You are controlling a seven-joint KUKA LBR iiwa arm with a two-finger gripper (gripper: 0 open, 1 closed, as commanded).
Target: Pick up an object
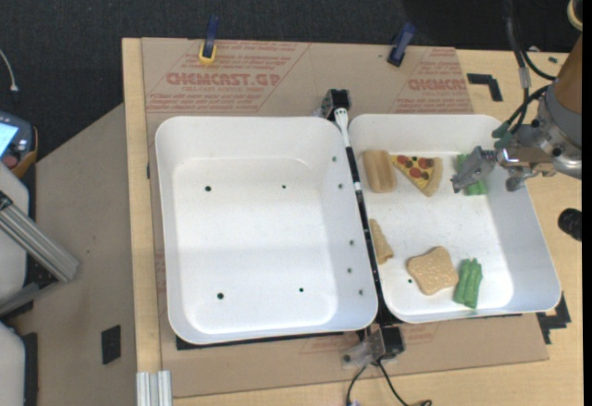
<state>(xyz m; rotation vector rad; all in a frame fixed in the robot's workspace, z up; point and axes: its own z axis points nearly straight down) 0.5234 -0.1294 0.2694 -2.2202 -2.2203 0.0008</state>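
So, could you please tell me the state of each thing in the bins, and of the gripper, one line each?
gripper: low over the right bin, fingers unclear
pizza slice: lying flat, free
bread loaf: lying flat near the divider
toast slice: lying flat, touching the green vegetable
green vegetable: lying flat, free
small tan piece: lying against the divider
left bin: level

Even, bright overhead light; left bin slightly glary, faint shadow band across its near half. My tool looks soft, a bit blurred. Floor beyond the tabletop dim.
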